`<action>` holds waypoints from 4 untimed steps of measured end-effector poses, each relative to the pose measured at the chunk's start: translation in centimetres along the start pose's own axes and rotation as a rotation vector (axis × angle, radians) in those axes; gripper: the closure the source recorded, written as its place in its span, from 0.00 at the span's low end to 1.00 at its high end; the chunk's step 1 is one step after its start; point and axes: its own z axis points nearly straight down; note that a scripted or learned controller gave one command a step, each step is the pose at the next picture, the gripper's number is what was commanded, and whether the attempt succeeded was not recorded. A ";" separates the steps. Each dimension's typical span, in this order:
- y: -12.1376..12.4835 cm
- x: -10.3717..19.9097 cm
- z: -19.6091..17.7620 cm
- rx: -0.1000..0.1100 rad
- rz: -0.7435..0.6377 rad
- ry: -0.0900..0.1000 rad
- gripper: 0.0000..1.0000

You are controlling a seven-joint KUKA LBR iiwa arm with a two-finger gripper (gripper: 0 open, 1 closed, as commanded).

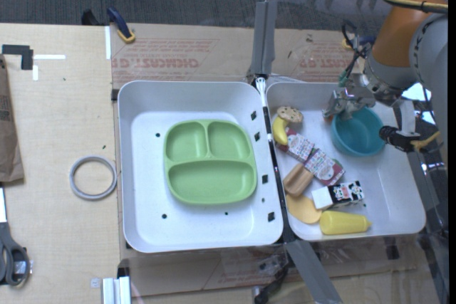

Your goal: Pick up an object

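The right bin [399, 213] holds several toy foods: a cookie [289, 114], a banana [280, 130], a pink-and-white wrapped packet [313, 156], a bread roll [298, 180], a black-and-white carton [340, 194], a yellow slice [303, 210] and a yellow bottle [343, 223]. A teal bowl [358, 133] sits at the bin's back right. My gripper [343, 100] hangs over the bowl's back left rim, above the bin's far wall.
The left bin [139, 174] holds a green divided plate [209, 161]. On the bench to the left lie a grey tape ring [93, 176], a brown bag [8, 124] and a blue clamp [121, 23]. A metal post [262, 39] stands between the bins at the back.
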 end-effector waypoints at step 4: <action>-1.8 7.1 0.2 -0.009 -0.522 -0.030 0.00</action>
